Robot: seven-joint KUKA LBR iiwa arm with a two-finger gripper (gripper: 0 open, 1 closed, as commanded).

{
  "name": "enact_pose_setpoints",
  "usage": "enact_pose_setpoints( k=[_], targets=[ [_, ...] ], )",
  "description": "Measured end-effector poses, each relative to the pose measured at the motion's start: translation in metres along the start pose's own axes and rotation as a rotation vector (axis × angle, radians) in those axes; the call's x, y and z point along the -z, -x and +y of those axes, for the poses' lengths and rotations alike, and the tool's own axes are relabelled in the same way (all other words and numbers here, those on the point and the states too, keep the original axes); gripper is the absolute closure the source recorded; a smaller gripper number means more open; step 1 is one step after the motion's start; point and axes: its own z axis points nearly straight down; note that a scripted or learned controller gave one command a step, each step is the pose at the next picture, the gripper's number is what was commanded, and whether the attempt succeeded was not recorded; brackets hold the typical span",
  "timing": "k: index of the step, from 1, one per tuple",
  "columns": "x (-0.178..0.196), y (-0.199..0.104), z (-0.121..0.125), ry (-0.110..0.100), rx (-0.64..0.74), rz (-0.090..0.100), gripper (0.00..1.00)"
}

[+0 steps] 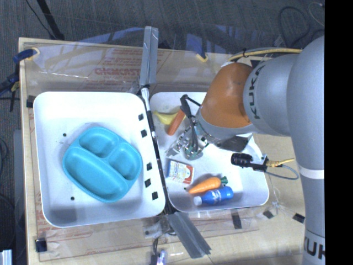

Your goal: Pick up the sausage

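Sausage (175,123) lies just left of tool (191,146).

The counter (83,65) carries two shallow white bins side by side: the left bin (49,148) and the right bin (253,192), touching along a grey divider bar (149,54) between them

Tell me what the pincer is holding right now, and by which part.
Cannot be told. The pincer hangs low in the right white bin beside the reddish-orange sausage, but no item shows clearly between its tips.
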Motion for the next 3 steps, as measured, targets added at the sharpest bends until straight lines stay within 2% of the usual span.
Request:
enact_pose_setpoints(
  k=[1,2,3],
  targets=[
    [0.111,0.054,-0.056,0.001,0.22,0.013,1.0],
    [-0.002,0.056,-0.039,0.001,0.383,0.022,1.0],
    [0.161,0.148,-0.006,0.0,0.169,0.014,1.0]
  ],
)
